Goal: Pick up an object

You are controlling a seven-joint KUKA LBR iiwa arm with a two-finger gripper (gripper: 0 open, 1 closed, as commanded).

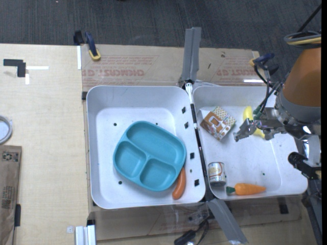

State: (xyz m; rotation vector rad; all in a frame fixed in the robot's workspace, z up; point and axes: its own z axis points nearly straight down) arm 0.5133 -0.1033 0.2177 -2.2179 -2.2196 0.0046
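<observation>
Cardboard sheet (153, 68) behind bins: red print "CHEMCO'S 'GE…" (upside down, partly legible), repeated at right.

Right bin (286, 188): open floor at centre; box (218, 122) and banana (249, 113) crowd the far end, can (216, 173) and carrot (246, 189) line the near wall. Left bin (97, 137): tray (148, 156) fills the middle, sausage (179, 184) beside it; far strip passable.

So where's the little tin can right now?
The tin can sits in the right bin, near its front left corner, just left of the toy carrot.
</observation>
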